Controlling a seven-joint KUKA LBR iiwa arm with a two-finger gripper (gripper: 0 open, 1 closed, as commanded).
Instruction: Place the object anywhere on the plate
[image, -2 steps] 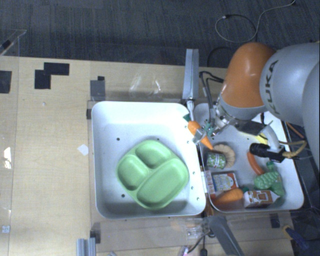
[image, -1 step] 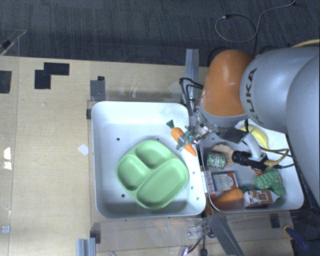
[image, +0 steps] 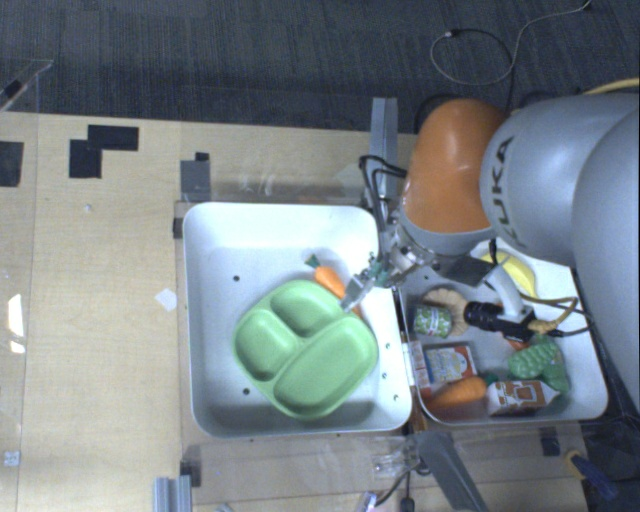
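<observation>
Lying on the bench, a pale wooden top (image: 100, 330) is seen at the far left, with black shapes (image: 104, 146) stuck near its top edge. Next comes the left white bin (image: 205, 300). A green plate (image: 305, 348) with three sections is set inside it, toward the middle and the front. It is tilted a little against the bin floor.

Just past the plate's upper right edge, a small orange carrot (image: 329, 280) with a green tip is seen. It is lying on the bin floor, touching or almost touching the plate's rim, and it is not on the plate. The gripper (image: 360, 286) is held right beside the carrot, at its right end. The fingers are small and blurred here, so it cannot be told if they are apart or closed, or if the carrot is pinched.

Above the gripper, the orange band (image: 450, 170) of the arm is seen, and the big grey arm (image: 565, 150) fills the upper right.

In the right bin (image: 590, 395), many things are packed close: a small green can (image: 433, 321), a red box (image: 447, 361), an orange fruit (image: 458, 392), a brown carton (image: 520, 397), a bumpy green toy (image: 541, 360) and something yellow (image: 518, 274) partly hidden by the arm.
</observation>
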